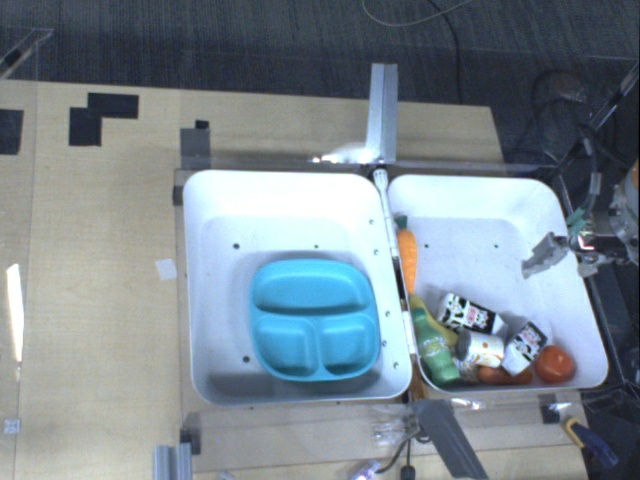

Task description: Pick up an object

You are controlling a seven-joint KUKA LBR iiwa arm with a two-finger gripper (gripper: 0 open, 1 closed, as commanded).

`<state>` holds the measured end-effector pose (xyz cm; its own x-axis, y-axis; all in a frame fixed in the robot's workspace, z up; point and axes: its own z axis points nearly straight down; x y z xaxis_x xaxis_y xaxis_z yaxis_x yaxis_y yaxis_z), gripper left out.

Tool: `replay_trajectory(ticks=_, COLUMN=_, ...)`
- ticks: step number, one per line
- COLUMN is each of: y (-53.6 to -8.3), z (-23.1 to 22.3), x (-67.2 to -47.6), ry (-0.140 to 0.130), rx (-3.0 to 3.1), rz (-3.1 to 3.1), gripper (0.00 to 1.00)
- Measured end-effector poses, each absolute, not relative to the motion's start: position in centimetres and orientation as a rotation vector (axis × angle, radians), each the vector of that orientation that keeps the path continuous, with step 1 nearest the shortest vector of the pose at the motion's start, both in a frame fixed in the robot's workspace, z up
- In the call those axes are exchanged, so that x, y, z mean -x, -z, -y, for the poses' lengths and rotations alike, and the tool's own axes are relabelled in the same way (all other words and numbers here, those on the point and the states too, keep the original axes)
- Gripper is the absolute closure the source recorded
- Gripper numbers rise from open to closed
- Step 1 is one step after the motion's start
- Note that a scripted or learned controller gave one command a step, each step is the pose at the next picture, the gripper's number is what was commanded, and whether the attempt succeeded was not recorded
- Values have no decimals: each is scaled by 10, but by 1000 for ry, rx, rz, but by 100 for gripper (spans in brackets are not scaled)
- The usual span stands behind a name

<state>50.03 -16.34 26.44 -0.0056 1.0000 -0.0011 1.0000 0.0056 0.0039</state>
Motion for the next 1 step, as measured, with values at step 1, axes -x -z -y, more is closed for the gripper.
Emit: replay_trajectory(ticks=1, y=-252, z=205, x=-537, ry=-5, rx=-2355, rz=-2071, gripper=0)
